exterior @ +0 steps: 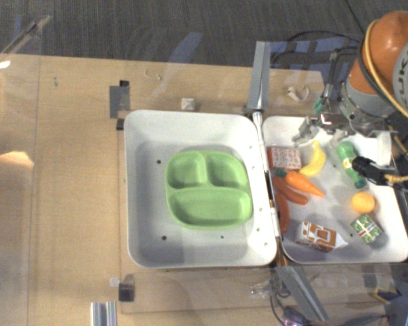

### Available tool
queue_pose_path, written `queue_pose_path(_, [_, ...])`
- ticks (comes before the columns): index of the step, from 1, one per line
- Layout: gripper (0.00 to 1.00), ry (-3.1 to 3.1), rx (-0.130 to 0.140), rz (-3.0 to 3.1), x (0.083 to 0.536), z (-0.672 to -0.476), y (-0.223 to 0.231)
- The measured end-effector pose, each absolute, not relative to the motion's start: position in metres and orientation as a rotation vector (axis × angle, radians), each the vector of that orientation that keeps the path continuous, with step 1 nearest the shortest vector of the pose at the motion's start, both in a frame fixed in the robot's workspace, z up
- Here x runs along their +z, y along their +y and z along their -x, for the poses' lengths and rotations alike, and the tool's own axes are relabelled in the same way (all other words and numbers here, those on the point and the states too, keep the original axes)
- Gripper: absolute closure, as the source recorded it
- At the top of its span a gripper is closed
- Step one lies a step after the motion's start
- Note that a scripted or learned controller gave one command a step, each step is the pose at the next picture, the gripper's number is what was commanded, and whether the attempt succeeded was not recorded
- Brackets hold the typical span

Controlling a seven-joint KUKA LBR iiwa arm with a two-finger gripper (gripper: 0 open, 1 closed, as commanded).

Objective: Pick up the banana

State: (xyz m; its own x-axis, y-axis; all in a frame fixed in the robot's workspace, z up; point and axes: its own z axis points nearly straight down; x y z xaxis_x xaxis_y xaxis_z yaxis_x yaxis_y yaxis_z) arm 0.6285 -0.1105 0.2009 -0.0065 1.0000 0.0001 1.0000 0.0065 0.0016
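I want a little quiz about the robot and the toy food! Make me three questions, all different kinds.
1. True or false: the banana lies in the right bin.
2. Which thing sits in the left bin? A) a blue cup B) a green divided plate C) a red bowl
3. Fill in: the carrot lies just below the ______.

Key:
1. True. The tool hangs just above the banana's top end.
2. B
3. banana
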Motion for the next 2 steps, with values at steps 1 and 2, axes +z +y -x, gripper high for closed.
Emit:
queue_pose_path(1, [0.00,2.167,0.022,-2.248,0.105,-0.643,-0.152])
queue_pose_path(2, [0.00,2.223,0.030,-2.187,0.100,-0.659,-0.191])
